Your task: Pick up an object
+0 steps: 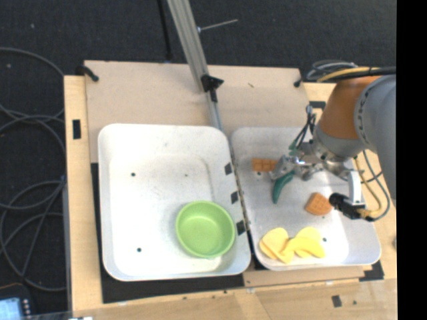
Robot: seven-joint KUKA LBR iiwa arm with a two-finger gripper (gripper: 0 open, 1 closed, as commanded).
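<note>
Feared first a knock against the heap of flat yellow pieces (292, 244) at the front edge of the right white bin (260, 209), if the descent went too far forward. Judged the orange wedge-shaped piece (318, 205), near the right edge, likely to be pushed aside by a wide sweep. Took the dark green curved object (278, 187), in the middle of this bin, for the likely thing to pick: thin, bent, probably apt to slip or turn out of a grasp made at one end. Found the gripper (288, 169) just at its far end, perhaps touching it; could not tell whether the claw was released or clenched, nor whether anything was really held. Expected also a possible bump on the small orange block (263, 166), just beside, toward the left edge.

Noted bare floor between the yellow heap and the green object, and more toward the back edge. Saw much free room in the left white bin (153, 172), with a round light green bowl (205, 229) at its front right corner. Kept in mind the slanted metal post (190, 39) beyond the back edges.
</note>
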